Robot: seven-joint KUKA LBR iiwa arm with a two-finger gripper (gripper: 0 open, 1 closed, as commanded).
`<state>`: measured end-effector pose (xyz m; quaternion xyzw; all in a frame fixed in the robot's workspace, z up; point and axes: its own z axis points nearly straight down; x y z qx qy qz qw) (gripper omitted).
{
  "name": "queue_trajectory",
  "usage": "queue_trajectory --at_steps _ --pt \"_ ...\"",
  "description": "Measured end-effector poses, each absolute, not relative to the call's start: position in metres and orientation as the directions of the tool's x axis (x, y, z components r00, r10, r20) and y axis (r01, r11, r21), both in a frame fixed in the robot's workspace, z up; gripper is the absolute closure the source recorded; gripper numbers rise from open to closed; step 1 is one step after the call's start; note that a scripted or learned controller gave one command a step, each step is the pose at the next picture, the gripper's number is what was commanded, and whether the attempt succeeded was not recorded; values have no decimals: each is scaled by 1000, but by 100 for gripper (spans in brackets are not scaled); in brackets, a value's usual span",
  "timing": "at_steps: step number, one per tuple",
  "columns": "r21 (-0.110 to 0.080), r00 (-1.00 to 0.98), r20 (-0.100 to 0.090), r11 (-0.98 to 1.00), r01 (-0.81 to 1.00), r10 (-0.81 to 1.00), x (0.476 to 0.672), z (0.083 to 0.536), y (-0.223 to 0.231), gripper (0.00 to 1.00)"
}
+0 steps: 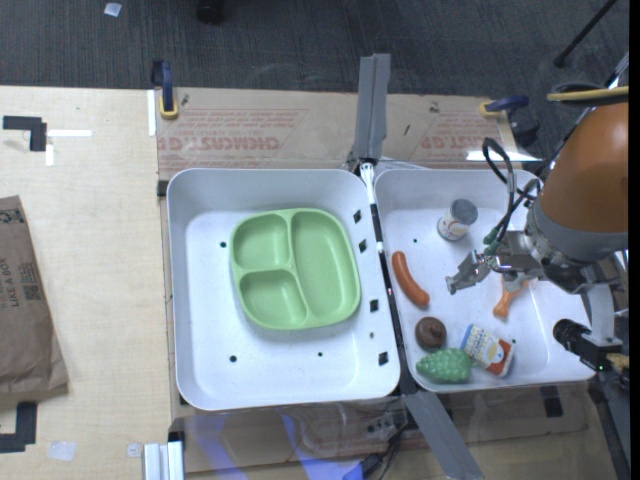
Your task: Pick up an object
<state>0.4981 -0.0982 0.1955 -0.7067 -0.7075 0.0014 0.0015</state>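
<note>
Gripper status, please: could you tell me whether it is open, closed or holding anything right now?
Gripper: cannot be told; it hangs over the right bin near the hot dog.

Even bright overhead light, soft shadows; mild glare on shallow white plastic bins (190, 298); edges perhaps slightly soft.

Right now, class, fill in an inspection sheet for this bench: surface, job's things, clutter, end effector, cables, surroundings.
Surface: two shallow white bins, left and right.
Job's things: right bin holds orange sausage, small grey can, brown doughnut, bumpy green toy, white packet, orange carrot piece.
Clutter: green divided plastic tray in left bin.
End effector: above right bin, holding nothing.
Cables: black loops near wrist.
Surroundings: brown paper bag, dark carpet.
</note>
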Motion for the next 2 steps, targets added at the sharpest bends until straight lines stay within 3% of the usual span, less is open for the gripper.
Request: queue_trajectory --at_steps 1,2 --pt "-2 45 0 -45 999 999 565 152 -148 0" --pt "2 8 -1 -8 1000 1000 626 193 -89 0"
